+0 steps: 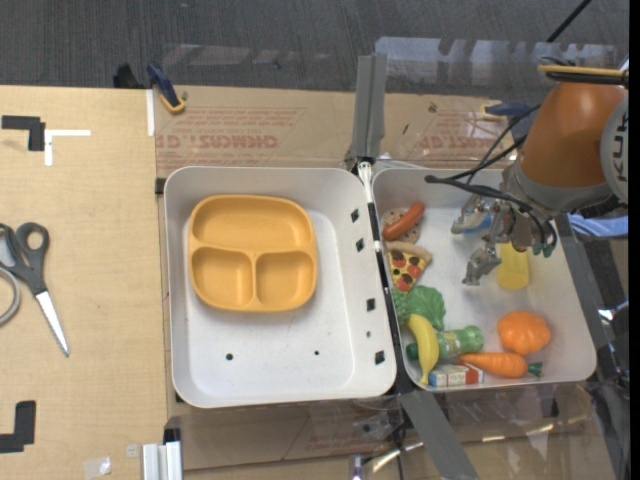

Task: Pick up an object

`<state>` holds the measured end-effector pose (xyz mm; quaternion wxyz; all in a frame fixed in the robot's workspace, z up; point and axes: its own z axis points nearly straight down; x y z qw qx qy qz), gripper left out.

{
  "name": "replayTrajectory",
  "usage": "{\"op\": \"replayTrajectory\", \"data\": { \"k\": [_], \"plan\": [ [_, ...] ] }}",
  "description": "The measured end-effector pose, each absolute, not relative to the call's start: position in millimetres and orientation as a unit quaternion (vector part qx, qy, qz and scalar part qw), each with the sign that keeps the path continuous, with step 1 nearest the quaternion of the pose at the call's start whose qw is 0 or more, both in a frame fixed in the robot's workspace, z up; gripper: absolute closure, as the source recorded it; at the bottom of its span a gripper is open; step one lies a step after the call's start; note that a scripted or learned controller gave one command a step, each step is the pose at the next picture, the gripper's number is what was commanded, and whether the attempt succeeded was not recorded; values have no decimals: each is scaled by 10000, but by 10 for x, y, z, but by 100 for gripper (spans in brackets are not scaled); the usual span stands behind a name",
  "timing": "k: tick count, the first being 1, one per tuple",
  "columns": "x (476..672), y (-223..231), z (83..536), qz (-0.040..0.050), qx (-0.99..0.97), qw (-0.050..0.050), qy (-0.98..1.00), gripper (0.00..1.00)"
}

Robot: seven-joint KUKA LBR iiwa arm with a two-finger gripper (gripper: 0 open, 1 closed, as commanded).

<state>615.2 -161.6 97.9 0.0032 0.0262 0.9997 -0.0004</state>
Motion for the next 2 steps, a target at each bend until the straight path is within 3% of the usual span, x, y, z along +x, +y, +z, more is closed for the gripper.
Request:
{"op": "replayTrajectory", "data": {
  "k": [1, 2],
  "plan": [
    [6170, -1617, 1090, -2, 276, 65, 9996, 100],
    [6561, -1834, 943, 2, 1142, 11, 9935, 100]
  ]
}}
